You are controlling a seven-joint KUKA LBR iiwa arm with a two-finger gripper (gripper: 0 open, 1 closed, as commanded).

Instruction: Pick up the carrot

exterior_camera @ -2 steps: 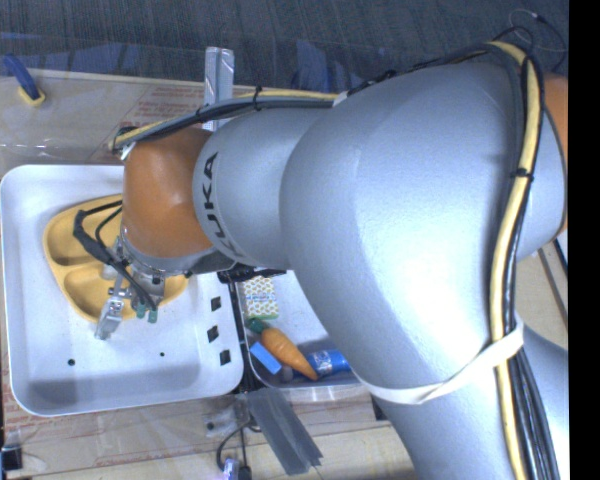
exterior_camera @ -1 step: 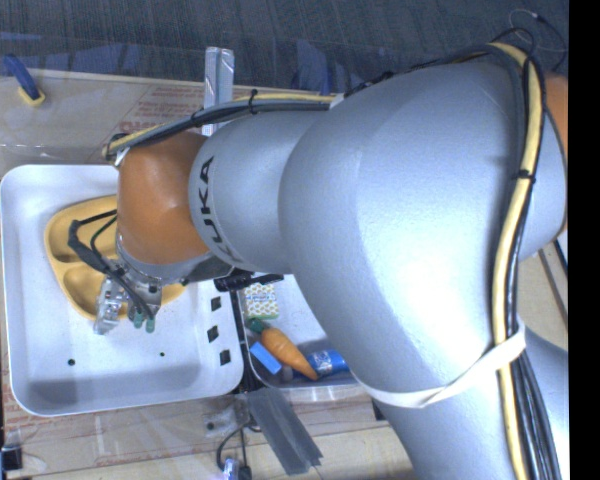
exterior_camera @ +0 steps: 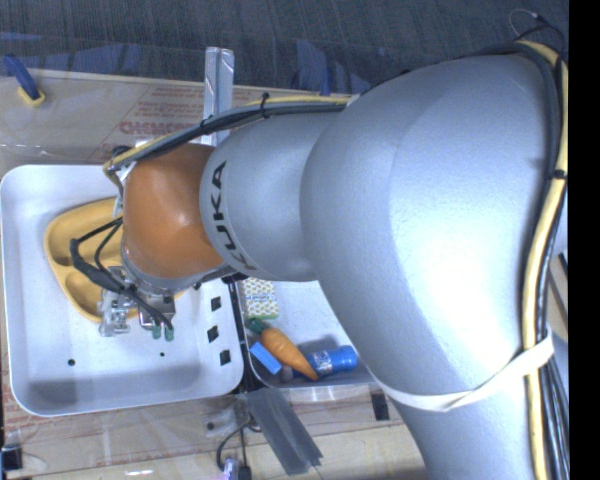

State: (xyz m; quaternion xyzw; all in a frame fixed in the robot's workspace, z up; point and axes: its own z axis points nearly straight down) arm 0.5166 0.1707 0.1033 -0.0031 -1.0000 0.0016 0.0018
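My jaws [exterior_camera: 140,318] hang low over the left bin [exterior_camera: 40,368], but from this angle I cannot tell how they stand, and I see nothing in them. Just behind them lies a yellow object [exterior_camera: 70,253], possibly a banana. The carrot [exterior_camera: 285,353] sits well off to their right, in the right bin [exterior_camera: 320,388], touching a blue object [exterior_camera: 335,360], below a patterned block [exterior_camera: 259,298].

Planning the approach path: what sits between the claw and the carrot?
In the camera view, bare white floor of the left bin, then the black-marked divider wall between the bins, separate the claw from the carrot.
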